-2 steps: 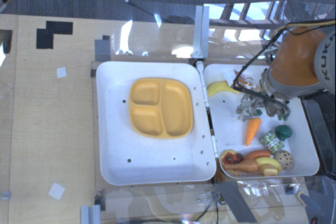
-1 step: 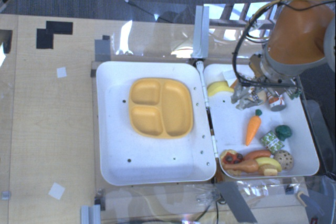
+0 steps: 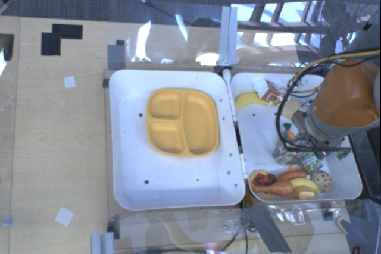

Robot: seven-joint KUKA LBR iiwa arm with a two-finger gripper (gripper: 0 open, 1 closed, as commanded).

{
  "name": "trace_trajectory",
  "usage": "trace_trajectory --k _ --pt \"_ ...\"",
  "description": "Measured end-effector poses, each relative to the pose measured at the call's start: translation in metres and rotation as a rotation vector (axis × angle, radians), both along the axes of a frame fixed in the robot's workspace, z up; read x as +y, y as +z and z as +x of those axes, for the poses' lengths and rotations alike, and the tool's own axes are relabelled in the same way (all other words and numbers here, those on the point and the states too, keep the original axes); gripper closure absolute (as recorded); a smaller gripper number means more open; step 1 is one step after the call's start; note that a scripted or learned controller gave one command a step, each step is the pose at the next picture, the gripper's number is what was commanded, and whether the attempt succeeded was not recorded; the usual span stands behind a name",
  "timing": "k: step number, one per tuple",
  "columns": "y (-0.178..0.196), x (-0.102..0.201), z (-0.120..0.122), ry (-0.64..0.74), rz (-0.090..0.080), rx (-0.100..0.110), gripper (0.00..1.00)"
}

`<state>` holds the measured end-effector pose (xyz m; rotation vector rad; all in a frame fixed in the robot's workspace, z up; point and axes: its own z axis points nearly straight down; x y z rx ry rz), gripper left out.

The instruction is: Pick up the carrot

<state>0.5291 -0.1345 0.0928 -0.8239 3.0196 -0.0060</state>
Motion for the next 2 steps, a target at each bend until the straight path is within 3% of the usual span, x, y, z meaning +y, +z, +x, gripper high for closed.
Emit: trace_trajectory --k 1,2 --pt "-0.0022 -0.0589 0.0120 0.375 -0.009 -0.004 1.00" --pt "-0.0037 -0.0575 0.0113 0.376 -0.006 -0.002 0.00"
